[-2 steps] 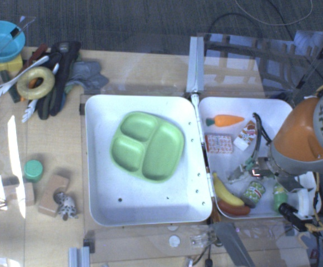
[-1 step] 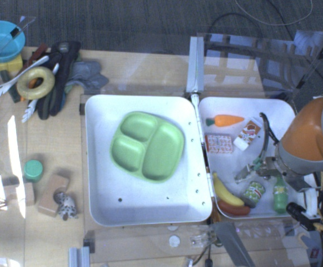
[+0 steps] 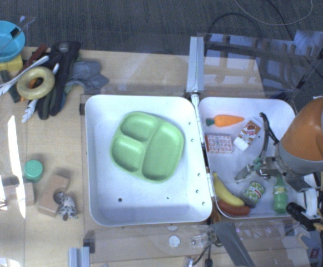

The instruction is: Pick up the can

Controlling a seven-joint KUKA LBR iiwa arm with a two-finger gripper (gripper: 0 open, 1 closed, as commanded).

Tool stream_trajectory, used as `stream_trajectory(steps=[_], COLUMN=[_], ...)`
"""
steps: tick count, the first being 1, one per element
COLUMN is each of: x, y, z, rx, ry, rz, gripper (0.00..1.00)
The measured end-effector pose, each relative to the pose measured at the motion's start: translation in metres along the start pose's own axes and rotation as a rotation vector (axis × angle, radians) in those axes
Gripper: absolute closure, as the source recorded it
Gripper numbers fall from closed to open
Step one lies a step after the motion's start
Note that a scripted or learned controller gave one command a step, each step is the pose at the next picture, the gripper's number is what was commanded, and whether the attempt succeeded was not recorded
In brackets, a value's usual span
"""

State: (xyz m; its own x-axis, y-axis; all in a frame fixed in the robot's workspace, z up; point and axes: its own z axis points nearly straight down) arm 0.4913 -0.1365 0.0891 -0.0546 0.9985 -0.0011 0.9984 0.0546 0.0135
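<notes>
The can is small with a green and red label. It lies on its side near the front of the right bin, between a banana and a green bottle. My gripper hangs just behind the can, close above it, with its metal fingers spread open and nothing between them. The arm's orange band reaches in from the right and hides the bin's right side.
Also in the right bin are a carrot, a small red and white box, a pink packet and a red sausage-like piece. The left bin holds a green divided plate. Loose items sit on the bench at left.
</notes>
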Motion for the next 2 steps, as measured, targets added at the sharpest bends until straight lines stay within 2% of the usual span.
stream_trajectory(steps=[2], x=[0.0000], y=[0.0000], z=[0.0000], rx=[0.000], ry=[0.000], rz=[0.000], gripper=[0.00])
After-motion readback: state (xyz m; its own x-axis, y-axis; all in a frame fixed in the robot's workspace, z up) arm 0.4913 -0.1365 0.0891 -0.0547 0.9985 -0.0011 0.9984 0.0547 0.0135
